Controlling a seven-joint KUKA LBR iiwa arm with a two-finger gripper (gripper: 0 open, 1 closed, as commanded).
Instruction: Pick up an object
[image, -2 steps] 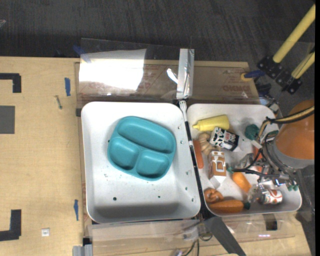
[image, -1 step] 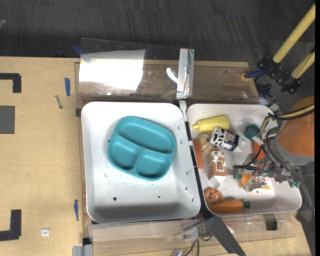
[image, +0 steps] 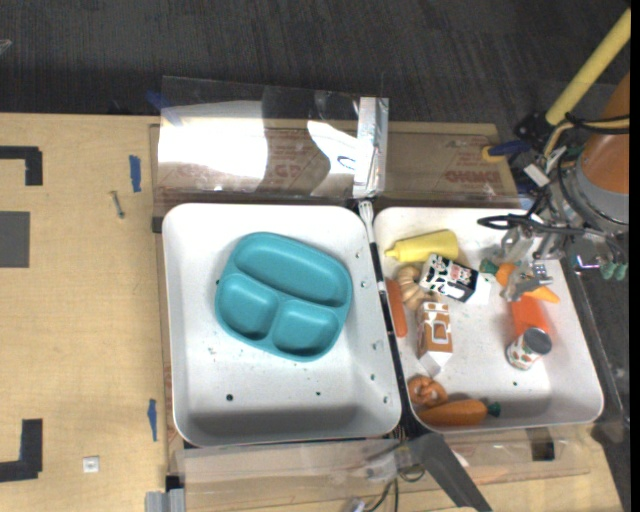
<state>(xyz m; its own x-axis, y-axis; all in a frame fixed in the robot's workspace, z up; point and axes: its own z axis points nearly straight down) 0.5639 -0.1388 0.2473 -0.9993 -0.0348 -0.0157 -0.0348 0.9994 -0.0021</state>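
Arm (image: 600, 175): grey body w/ orange band above the wrist, rounded shape, at the right edge of the view. End effector (image: 527, 262): silver-grey metal w/ small brackets, thin black cables looping around it. Fine detail (screws, markings) too small to tell.

A teal divided plate (image: 283, 294) sits in the white left bin (image: 190, 380). In the white right bin (image: 575, 385) there's a yellow banana (image: 424, 245), a black-and-white carton with red marks (image: 447, 277), a brown-and-white box (image: 435, 331), an orange bottle with a grey cap (image: 528, 330), and an orange carrot with a green tip (image: 458, 412). The bench (image: 80, 330) is tan, marked with black squares and blue tape.
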